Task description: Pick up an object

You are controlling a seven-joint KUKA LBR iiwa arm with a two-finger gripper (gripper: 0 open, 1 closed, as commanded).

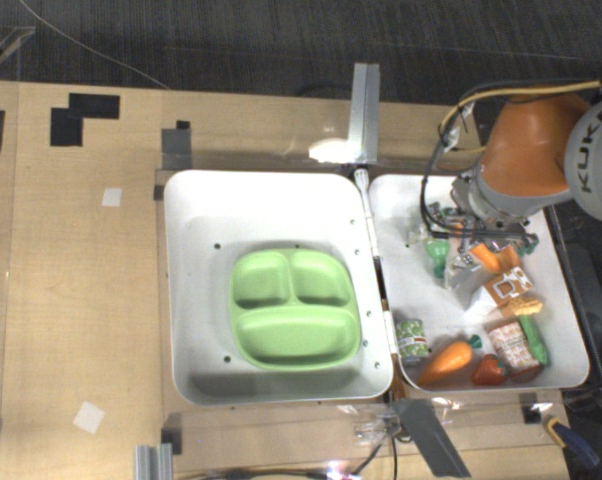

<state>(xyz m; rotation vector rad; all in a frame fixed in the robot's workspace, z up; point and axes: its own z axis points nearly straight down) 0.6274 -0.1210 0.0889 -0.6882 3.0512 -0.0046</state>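
- Nearest the camera, at the front edge of the right bin [573, 368], lies a row of small play foods: a green-labelled can [411, 336] at the front left corner, an orange carrot [448, 359] beside it, a red piece [488, 370], and a brown box [508, 343] touching a green piece [535, 345] toward the front right corner.
- Further back in that bin sit an orange-and-white carton [510, 288], a small yellow piece [527, 308], an orange piece [486, 259] and a green item [438, 258], all bunched just under the arm.
- Left bin [191, 268] holds a green divided tray [296, 308] with three compartments, lying flat near its middle.
- Arm [526, 148] reaches over the right bin's back half; the claw [478, 230] hangs above the bunched items, and I cannot tell how it is set.
- Both bins rest side by side on the wooden surface [71, 298].
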